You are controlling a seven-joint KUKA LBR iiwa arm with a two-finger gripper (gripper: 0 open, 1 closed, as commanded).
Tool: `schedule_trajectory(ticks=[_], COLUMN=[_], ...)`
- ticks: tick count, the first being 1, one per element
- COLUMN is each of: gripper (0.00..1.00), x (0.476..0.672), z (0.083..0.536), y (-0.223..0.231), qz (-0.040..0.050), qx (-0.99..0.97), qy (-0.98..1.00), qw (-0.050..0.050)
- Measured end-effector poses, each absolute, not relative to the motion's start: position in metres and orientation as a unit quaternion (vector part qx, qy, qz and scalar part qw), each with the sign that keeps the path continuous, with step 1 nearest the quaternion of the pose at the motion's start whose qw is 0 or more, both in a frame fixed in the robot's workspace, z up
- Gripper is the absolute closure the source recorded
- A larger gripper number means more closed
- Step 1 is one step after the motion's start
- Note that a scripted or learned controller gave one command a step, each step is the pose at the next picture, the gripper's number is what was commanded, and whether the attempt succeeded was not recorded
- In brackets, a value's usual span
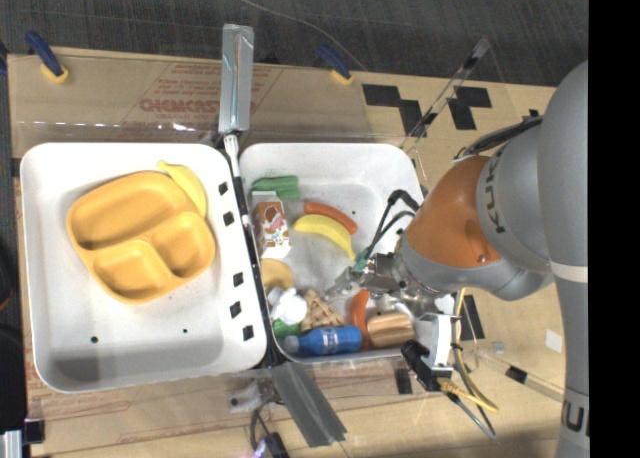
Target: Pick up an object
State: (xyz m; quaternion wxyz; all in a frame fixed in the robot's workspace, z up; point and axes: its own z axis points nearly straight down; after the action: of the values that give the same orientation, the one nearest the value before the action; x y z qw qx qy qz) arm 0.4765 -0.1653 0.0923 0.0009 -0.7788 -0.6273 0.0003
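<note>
Gripper: gripper (pixel 362 276) sits low in the right bin (pixel 330 158), near the bin's front-right corner; its parts are too small and shadowed to read, so whether it is spread or closed I cannot tell, and nothing can be seen held in it.
Candidates: toy food is crowded in the front half of the right bin; a banana (pixel 322 231) and an orange-red sausage (pixel 328 213) lie just left of the gripper, a brown cylinder (pixel 389 329) and a blue bottle (pixel 328 340) lie along the front wall.
Handling: all look like light, stiff, hollow plastic, smooth and likely slippery; none looks fragile.
Hold: the banana is probably best taken across its narrow middle; the bottle and cylinder would likely roll unless pinched across their short axis.
Edges: the bottle and cylinder sit against the front wall, leaving little space for a finger behind them.
Open room: the back of the right bin is bare white floor, as is the area around the yellow divided plate (pixel 140 234) in the left bin (pixel 60 356).
Clutter: a small carton (pixel 271 226) and a green piece (pixel 275 186) stand near the divider.
</note>
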Motion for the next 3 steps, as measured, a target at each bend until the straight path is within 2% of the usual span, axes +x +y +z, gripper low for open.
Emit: schedule_trajectory(ticks=[1,2,3], gripper=[0.00,0.00,0.00], x=[0.479,0.543,0.546], z=[0.194,0.227,0.181], y=[-0.079,-0.039,-0.109], qz=[-0.0024,0.0006,0.0032], qx=[-0.783,-0.679,-0.708], qy=[-0.621,-0.734,-0.706], qw=[0.000,0.000,0.003])
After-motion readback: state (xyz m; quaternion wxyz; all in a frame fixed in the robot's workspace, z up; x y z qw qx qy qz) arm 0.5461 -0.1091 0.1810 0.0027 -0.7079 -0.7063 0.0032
